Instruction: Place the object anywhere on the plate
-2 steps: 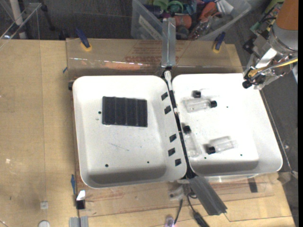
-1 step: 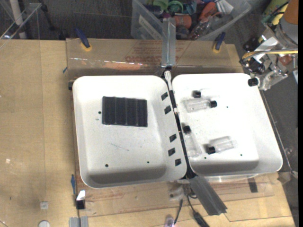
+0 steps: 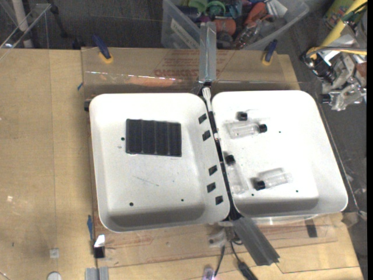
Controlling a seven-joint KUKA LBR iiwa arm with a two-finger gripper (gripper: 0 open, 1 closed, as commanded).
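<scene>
Vials, clear with black caps, are what I have to choose from, and all of them lie in the right bin (image 3: 303,133). What I take for the pincer (image 3: 342,93) sits at the far right, outside the bins, among cables and metal clutter. I cannot tell whether it is open or closed, and I see nothing in it.

Moving left from there, the far vial (image 3: 245,130) lies flat on open floor with a small dark-capped piece (image 3: 242,116) just beyond it. The near vial (image 3: 273,178) lies flat too, close to the near wall. A third vial (image 3: 234,177) lies along the divider (image 3: 213,150), touching it or nearly so. The plate (image 3: 153,137), black and ribbed, lies in the left bin (image 3: 116,185), well apart from all of them.

My worries, as judgements:
- Clear glass or plastic is hard to read from this camera, so a descent could land off-centre and roll a vial away.
- The third vial leaves no room on its divider side, and a grasp there would likely jam or slip.
- Round bodies can squirt out of a closing grip.
- The carry must clear the divider, and a low pass would knock the load loose.
- On the ribbed plate, a vial dropped from a height may roll off.
</scene>
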